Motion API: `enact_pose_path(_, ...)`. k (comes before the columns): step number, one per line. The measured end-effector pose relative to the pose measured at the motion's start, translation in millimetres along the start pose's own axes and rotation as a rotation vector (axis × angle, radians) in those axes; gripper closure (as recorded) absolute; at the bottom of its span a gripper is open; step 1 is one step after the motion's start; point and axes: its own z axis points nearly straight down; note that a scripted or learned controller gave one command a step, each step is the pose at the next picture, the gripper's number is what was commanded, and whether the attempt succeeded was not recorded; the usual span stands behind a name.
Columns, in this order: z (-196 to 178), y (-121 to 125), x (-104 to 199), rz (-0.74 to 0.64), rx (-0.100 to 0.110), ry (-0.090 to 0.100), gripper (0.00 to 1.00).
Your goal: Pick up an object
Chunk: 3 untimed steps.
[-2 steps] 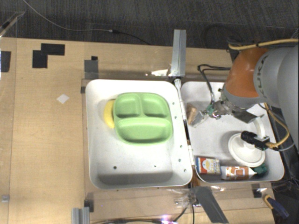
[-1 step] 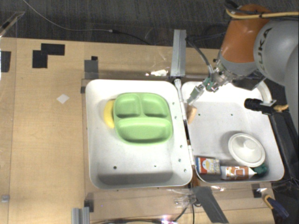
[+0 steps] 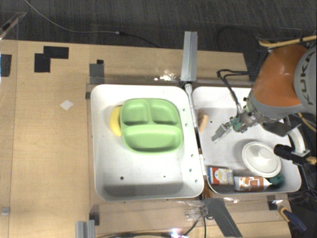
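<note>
tabletop (image 3: 44, 148): tan wood, black tape marks at far left, two white bins side by side.
left bin (image 3: 143, 177): holds a green divided plate (image 3: 150, 124); a yellow thing, maybe a banana (image 3: 115, 121), pokes out under the plate's left edge.
divider area: small tan object (image 3: 202, 119) just inside the right bin's left wall, too small to name.
right bin (image 3: 213, 100): white bowl (image 3: 260, 157) at lower right; a bottle lying flat (image 3: 250, 183) along the front wall, a small carton (image 3: 220, 175) just left of it.
claw (image 3: 220, 131): hangs over the middle of the right bin, apart from every object; nothing visible between its tips; can't tell how far open it is, too small and seen at a slant.
task's thing: no target fixed yet; nearest candidates are the tan object and the bowl.
do it well: pick one item standing clear of the walls, centre over it, come straight down, close fully before lifting.
hard to see: arm covers the bin's right rear corner; bottle label unreadable.
</note>
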Motion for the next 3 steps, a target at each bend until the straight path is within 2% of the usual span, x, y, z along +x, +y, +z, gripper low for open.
enact_pose_path(1, 49, -60, -58, 0.297, 0.002, 0.000, 0.00)
enact_pose_path(2, 97, -14, -23, 0.362, -0.005, -0.002, 0.00)
enact_pose_path(3, 98, 12, -55, 0.186, -0.004, -0.003, 0.00)
